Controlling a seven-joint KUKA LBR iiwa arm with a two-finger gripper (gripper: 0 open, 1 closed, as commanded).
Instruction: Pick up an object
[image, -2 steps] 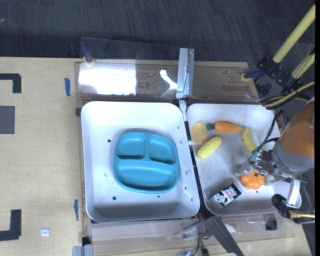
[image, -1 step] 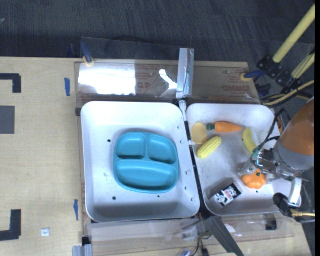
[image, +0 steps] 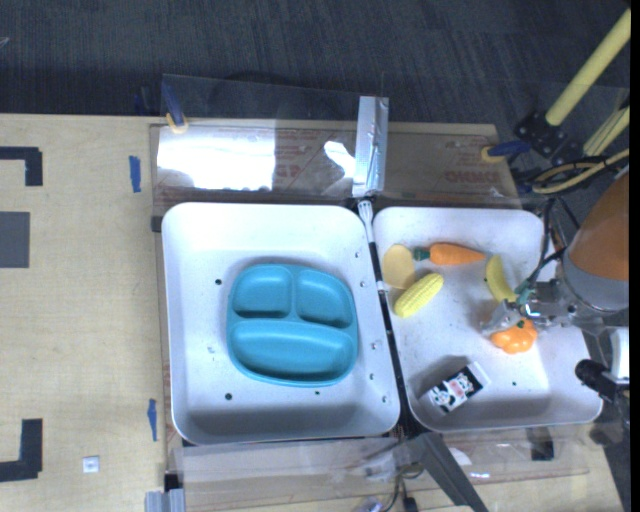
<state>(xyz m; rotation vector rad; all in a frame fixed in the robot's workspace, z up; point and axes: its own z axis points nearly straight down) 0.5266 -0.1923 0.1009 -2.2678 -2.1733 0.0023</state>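
A single fixed camera looks down from above at a slant onto the pale wooden table (image: 80, 330). It stands far enough back to take in both shallow white plastic bins whole: the left bin (image: 190, 300) sits near the middle of the frame, the right bin (image: 470, 225) toward the right side. Dark floor runs along the top edge. The grey arm with the orange band (image: 605, 250) comes in at the right edge.
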